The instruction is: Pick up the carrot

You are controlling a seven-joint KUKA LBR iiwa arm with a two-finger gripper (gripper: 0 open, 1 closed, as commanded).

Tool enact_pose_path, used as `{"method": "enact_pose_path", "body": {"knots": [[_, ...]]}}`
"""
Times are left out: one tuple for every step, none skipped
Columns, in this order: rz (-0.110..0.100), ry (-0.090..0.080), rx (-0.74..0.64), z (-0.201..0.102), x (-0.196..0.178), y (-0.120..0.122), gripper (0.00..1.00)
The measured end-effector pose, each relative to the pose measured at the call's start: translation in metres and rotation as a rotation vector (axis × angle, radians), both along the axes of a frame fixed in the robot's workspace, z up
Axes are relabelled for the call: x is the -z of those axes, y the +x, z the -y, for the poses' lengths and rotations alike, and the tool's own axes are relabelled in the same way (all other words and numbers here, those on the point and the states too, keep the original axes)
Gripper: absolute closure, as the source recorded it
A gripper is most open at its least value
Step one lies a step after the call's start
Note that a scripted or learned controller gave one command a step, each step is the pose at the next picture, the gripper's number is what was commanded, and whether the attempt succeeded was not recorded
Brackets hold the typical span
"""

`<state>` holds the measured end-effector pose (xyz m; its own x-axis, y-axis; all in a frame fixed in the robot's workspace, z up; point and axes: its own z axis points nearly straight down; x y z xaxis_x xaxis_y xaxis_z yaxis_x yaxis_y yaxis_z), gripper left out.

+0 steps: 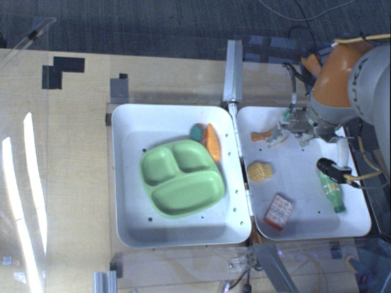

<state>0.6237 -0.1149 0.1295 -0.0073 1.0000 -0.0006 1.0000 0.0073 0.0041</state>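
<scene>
From my seat, the grey arm with the orange band [360, 78] reaches in from the right. Its wrist hangs over the back of the right shallow white bin [305, 185]. The jaws sit low near that bin's rear wall, pointing left. I cannot tell from this slanted view whether they are released or clenched, and I see nothing between them. A small orange-and-tan scrap [261, 137] lies on the bin floor just beside their left end.

The orange tapered carrot [212, 143] is in the other bin, the left shallow white bin [122, 182]. It lies towards that bin's back right corner, near the wall dividing the two bins. It runs roughly front to back and rests against the rear right rim of the light green three-compartment plastic plate [183, 179]. A small dark green rounded object [197, 132] touches the carrot's left side at the far end. The carrot is well apart from the jaws, with the dividing wall between them.

In the right bin I also see a lumpy yellow corn-like piece [259, 171] near the left wall. A small red-and-white printed box [279, 211] lies towards the front. A green plastic bottle [333, 194] lies on its side near the right wall. Both bins sit on the pale wooden worktop [61, 163].
</scene>
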Motion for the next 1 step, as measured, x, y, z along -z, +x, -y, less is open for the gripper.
{"method": "enact_pose_path", "body": {"knots": [[-0.002, 0.001, 0.381, -0.0259, 0.0387, 0.0461, 0.00]]}}
